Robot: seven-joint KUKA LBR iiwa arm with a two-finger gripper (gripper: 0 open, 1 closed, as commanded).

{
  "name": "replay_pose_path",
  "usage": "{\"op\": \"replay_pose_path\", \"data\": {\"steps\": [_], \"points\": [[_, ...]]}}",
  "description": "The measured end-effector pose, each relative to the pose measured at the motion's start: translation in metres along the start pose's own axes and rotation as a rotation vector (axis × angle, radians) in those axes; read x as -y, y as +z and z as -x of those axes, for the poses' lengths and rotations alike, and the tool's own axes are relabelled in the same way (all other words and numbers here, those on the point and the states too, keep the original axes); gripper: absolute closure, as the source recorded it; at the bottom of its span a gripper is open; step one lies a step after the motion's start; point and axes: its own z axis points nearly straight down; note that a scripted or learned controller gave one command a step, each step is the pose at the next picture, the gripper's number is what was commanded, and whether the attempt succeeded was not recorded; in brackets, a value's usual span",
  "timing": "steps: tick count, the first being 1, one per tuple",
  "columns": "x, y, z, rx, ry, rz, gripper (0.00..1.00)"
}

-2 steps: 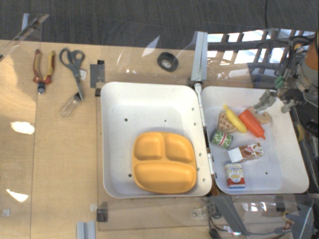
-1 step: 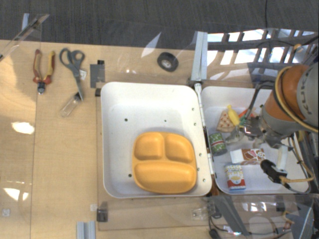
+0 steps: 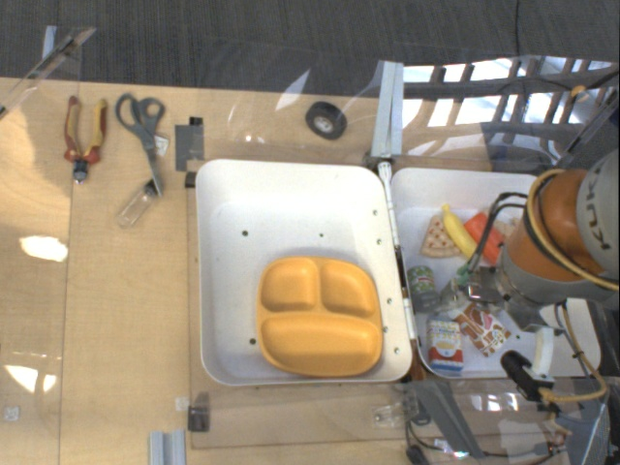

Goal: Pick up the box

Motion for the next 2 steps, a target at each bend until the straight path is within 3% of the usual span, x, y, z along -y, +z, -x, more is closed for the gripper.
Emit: {"op": "replay_pose_path", "data": {"steps": [1,2], "points": [[0.002,-0.001,-0.007,0.017,-0.023,0.007,0.00],[-0.001,-0.012,-0.014,0.009,-0.034,0.011,1.00]]}}
